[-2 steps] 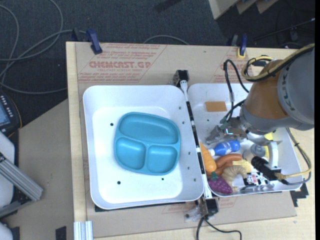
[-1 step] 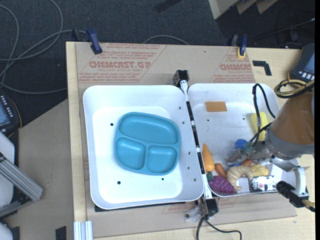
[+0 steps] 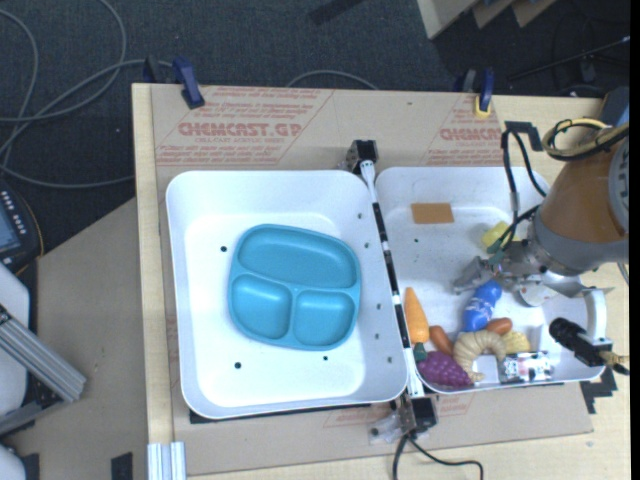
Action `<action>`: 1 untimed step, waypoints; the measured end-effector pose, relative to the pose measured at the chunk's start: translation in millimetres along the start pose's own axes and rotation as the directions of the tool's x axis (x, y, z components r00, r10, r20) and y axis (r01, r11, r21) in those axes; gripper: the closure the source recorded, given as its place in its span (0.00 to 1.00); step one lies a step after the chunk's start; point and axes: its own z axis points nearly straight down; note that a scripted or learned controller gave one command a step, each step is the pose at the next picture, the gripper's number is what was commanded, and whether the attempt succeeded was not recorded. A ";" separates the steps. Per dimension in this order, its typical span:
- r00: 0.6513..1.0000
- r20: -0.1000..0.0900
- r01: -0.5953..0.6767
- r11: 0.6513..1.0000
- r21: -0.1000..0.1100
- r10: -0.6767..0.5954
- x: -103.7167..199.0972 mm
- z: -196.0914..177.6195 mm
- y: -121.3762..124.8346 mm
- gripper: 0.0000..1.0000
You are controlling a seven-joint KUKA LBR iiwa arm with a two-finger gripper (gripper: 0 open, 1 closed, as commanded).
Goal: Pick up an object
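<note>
Several toys crowd the right bin's near edge: carrot, grapes, croissant. My gripper sits low over the blue bottle mid-bin (I cannot tell how its jaws stand). I judge this the reach-in step; next it needs a clean close and lift. The blue plate fills the left bin.

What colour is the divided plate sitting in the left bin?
Light blue all over, a plain sectioned plate, seen clearly in the overhead camera view.
</note>
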 end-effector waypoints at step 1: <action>1.000 0.002 -0.003 1.000 0.002 0.003 -0.8 -10.0 -2.2 1.00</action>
